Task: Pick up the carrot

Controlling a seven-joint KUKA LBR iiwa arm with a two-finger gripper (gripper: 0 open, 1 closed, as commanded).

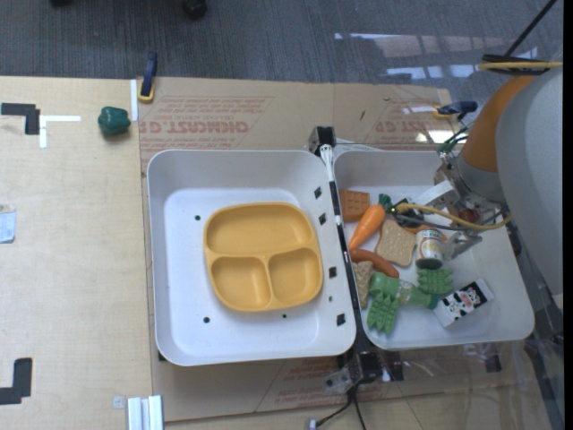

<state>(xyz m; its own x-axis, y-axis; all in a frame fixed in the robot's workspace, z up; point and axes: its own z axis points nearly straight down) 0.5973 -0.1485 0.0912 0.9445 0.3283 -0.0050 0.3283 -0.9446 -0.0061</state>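
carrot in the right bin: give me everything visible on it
The carrot is a small orange toy, plastic-looking, with a green leafy top at its upper right end. It lies flat and slanted in the right bin, near that bin's left wall, tip pointing lower left. Its right side rests against the bread slice, its top lies beside an orange cracker-like block, and its tip nears a sausage-like piece. The gripper sits to its right, apart from it.
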